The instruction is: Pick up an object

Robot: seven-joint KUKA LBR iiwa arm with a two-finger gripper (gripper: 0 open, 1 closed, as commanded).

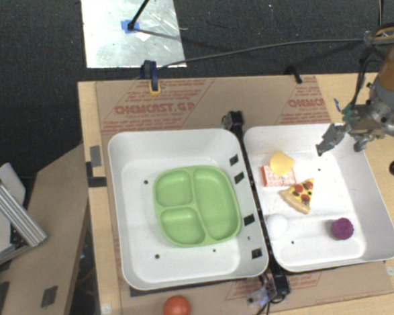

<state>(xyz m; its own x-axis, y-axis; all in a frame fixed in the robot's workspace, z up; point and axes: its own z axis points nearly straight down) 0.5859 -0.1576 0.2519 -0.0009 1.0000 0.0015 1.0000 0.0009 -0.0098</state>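
Note:
The right bin [370, 175] holds a yellow piece [282, 161] lying over a red-and-white packet [278, 177], a toy pizza slice [300, 195], a purple ball [342, 228] and a white ball [277, 225]. My gripper [344, 139] hangs above the bin's far right corner, to the right of the yellow piece and apart from it. Its two fingers stand spread, with nothing between them. The left bin [133, 158] holds a green divided tray [196, 205].
An orange ball [176, 309] lies on the bench in front of the left bin. A blue-and-yellow clamp [151, 76] sits at the back edge of the cardboard. A metal frame [9, 207] stands at the far left. Black clips [235, 120] join the bins.

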